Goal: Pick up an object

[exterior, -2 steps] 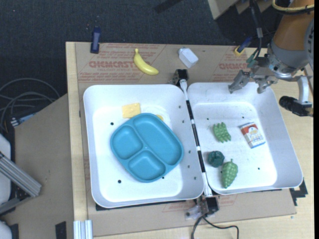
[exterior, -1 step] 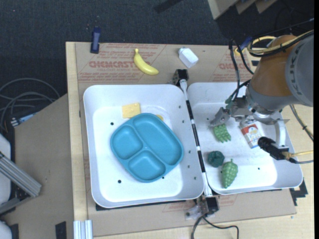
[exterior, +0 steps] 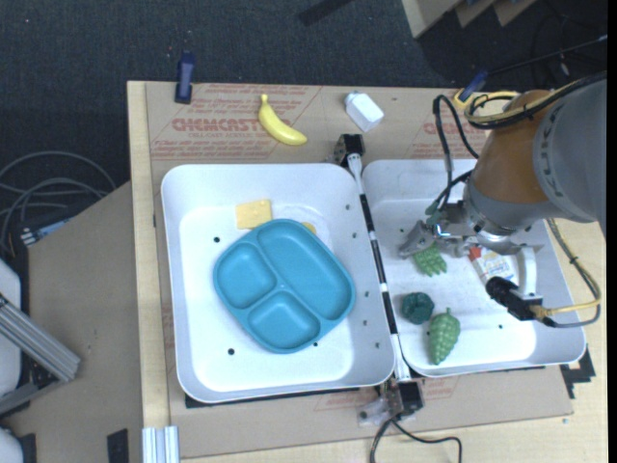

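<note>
**Camera view: pincer low over right bin, near a green toy**

Seen from above at a slant. Two white bins side by side on the desk [exterior: 145,287]. In the left bin [exterior: 183,355], a blue divided plate [exterior: 281,283] lying flat, with a yellow block [exterior: 254,213] just beyond its upper edge. In the right bin [exterior: 549,345], right of centre frame, three green candidates: a leafy green toy [exterior: 430,259], a dark green lump [exterior: 417,306] below it, a pale green grape bunch [exterior: 442,336] lower still. Pincer [exterior: 424,239] lowered just above the leafy toy, probably aiming for it as nearest target. Open or closed: cannot tell, tips lost against the toy. No object visibly held. Outside the bins, upper frame: toy banana [exterior: 281,125], small white block [exterior: 364,111].
</note>
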Controlling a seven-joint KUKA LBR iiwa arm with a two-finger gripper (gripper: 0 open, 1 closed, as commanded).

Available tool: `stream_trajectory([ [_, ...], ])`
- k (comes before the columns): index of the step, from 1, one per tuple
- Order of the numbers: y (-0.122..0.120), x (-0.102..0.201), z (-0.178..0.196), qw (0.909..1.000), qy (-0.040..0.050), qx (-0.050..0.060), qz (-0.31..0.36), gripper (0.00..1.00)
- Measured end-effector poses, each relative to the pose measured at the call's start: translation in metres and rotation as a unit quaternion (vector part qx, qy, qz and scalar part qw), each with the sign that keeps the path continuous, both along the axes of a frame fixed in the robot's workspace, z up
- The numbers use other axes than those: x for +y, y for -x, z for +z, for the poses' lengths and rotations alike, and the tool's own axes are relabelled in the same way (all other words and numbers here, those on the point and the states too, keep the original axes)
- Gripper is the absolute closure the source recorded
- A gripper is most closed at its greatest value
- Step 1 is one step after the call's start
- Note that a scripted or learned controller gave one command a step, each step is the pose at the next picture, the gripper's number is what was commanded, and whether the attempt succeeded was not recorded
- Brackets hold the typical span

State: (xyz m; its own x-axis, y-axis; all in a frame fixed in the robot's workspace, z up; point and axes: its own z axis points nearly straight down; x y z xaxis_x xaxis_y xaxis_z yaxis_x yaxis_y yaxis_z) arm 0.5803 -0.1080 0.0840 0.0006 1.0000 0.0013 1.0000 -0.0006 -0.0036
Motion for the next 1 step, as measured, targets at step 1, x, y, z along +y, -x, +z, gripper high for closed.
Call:
stream_trajectory([
  [1, -0.0008, 0.0001, 0.0105, 1.0000, 0.0004, -0.002, 0.000, 1.00],
])
